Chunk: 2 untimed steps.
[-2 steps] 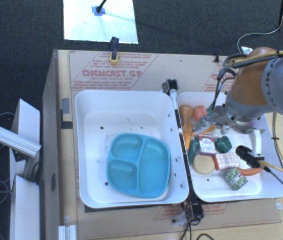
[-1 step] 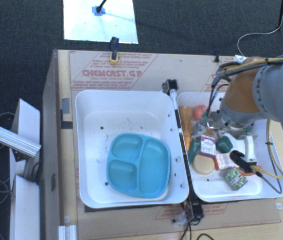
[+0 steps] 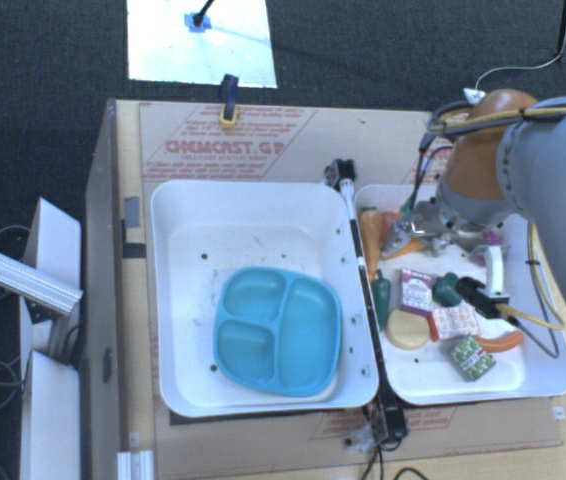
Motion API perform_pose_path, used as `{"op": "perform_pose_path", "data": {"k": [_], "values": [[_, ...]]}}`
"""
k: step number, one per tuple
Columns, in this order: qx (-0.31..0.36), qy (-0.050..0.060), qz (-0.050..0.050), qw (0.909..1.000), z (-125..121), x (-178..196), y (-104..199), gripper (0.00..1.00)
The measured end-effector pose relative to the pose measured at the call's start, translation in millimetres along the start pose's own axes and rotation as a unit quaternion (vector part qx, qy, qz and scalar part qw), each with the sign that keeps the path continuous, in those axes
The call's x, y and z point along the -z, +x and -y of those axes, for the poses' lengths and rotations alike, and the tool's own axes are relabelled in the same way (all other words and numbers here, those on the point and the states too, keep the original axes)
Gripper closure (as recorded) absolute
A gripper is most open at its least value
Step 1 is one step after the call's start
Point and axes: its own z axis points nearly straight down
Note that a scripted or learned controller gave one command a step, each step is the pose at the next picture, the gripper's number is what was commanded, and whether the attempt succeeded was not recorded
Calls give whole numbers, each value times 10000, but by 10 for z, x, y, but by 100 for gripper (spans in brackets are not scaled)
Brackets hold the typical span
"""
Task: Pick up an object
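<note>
The right bin (image 3: 543, 373) holds a heap of small toy foods: a carrot (image 3: 371, 230) against the divider, a tan disc (image 3: 408, 329), a pink-and-white packet (image 3: 416, 291), a red-checked packet (image 3: 455, 320), a green block (image 3: 472, 358) and an orange sausage-like piece (image 3: 503, 342). All look light, stiff plastic, probably slick, so a grip across a narrow, flat-sided middle seems safest; the disc or green block lies freest. The tool (image 3: 433, 230) hangs low over the bin's far end, near the carrot, hidden under the wrist, so I cannot tell its state. The left bin (image 3: 178, 268) carries a blue divided plate (image 3: 278, 330). Both sit on a cardboard-topped bench (image 3: 225, 148) above dark carpet (image 3: 33, 78).
</note>
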Motion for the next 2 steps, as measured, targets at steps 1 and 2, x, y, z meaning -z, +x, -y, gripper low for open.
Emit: {"op": "perform_pose_path", "data": {"k": [1,2], "values": [[-15,329,-53,9994,-317,-32,-12,0],[-8,405,-51,9992,-285,47,-29,100]]}}
